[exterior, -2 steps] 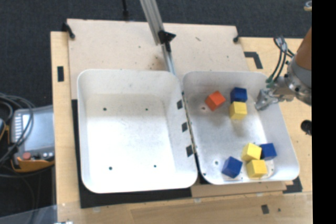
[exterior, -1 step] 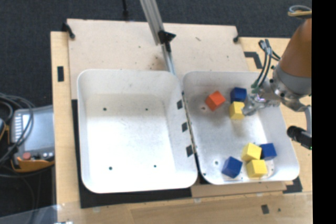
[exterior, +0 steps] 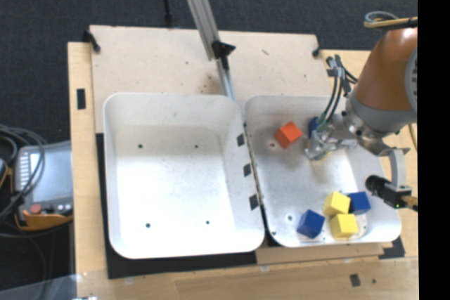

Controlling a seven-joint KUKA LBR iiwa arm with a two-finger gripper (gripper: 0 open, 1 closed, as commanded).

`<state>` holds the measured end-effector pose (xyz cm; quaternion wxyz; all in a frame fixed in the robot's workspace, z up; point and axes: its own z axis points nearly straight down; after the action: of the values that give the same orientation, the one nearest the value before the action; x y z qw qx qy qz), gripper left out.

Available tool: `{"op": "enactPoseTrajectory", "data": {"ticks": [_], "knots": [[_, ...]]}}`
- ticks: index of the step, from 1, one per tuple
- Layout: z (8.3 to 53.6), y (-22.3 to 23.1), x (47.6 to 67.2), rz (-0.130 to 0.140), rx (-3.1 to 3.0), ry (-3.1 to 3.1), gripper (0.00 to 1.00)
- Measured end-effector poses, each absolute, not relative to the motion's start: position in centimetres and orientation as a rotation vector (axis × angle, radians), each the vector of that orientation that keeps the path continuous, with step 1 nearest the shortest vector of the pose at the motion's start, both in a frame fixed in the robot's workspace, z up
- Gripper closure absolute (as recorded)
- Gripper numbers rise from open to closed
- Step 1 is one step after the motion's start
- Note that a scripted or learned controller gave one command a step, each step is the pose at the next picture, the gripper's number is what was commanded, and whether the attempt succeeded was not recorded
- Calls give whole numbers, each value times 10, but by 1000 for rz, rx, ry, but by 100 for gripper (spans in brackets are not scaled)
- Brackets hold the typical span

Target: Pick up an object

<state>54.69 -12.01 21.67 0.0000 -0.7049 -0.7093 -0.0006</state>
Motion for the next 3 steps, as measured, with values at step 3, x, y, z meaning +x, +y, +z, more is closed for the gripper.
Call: {"op": "enactPoseTrajectory", "data": {"ticks": [3], "knots": [[233, 45, 520, -3, -2211, -2229, 100]]}}
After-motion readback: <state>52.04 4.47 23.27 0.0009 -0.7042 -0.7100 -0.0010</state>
